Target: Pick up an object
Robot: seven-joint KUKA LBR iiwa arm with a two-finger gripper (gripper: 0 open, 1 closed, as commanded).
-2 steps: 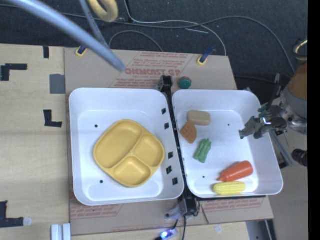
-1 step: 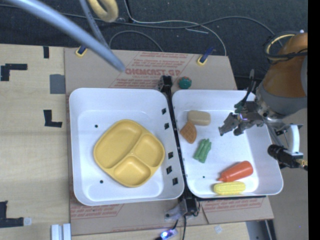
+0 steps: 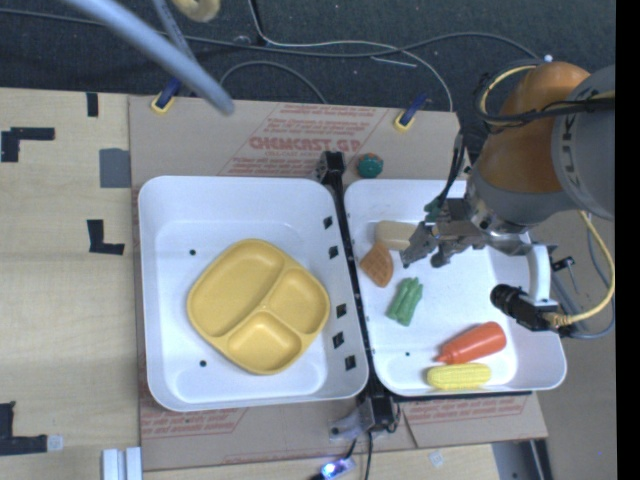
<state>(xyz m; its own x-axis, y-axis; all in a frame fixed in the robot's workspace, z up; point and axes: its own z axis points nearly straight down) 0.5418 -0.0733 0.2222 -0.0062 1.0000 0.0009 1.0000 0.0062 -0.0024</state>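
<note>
White plastic makes up both shallow bins, set side by side on a sheet of brown cardboard (image 3: 300, 138) that covers the bench. In the left bin (image 3: 160, 268) lies a yellow divided plate (image 3: 258, 305), filling most of the floor and turned at an angle to the walls. The right bin (image 3: 545, 368) carries the toy food: a pale cream block (image 3: 392, 234) near the far left corner, an orange-brown piece (image 3: 377, 265) just beside it against the left wall, a green ridged vegetable (image 3: 405, 301) toward the middle, a red-orange carrot (image 3: 471, 343) near the near edge, and a yellow corn cob (image 3: 459, 375) close under the carrot along the near wall. A small teal ball (image 3: 371, 165) sits on the cardboard beyond the far edge of the bins, by the black divider (image 3: 345, 268) between them. The grey arm with its orange band (image 3: 535, 143) reaches in from the right, and the gripper (image 3: 428, 248) hangs over the far half of the right bin, near the cream block and above the green vegetable; its dark fingers stand apart with nothing between them.
</note>
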